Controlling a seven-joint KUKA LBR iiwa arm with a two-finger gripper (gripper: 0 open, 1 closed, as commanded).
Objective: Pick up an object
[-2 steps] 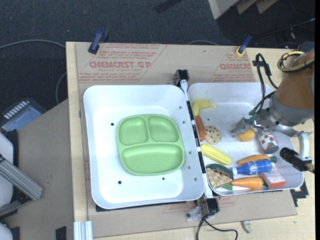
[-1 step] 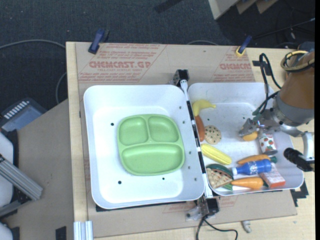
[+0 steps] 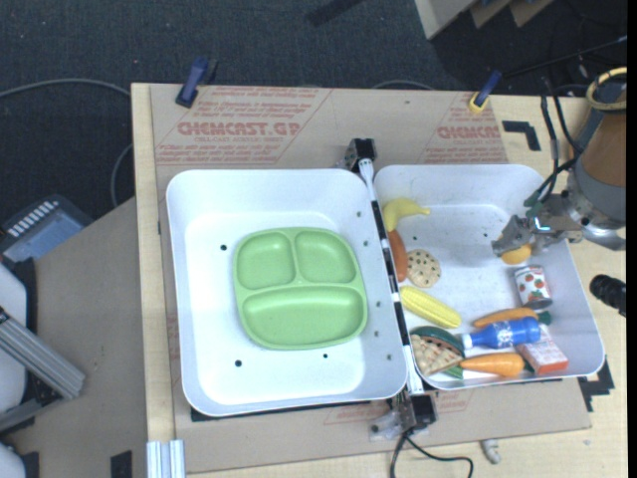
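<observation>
My gripper (image 3: 520, 237) is low at the right side of the right bin (image 3: 468, 189), right over a small yellow-orange object (image 3: 516, 256) that peeks out just below it. I cannot see whether it touches that object. The arm comes in from the right edge. Nearby in the same bin lie a white carton with a strawberry picture (image 3: 532, 286), a banana (image 3: 406, 210), a cookie (image 3: 422, 266) and a corn cob (image 3: 430, 309).
The left bin (image 3: 199, 227) holds a green divided plate (image 3: 299, 287). At the front of the right bin are a blue bottle (image 3: 508, 336), two carrots (image 3: 493, 365), a pizza slice (image 3: 435, 352) and a red box (image 3: 545, 358). A sausage (image 3: 398, 255) lies along the divider.
</observation>
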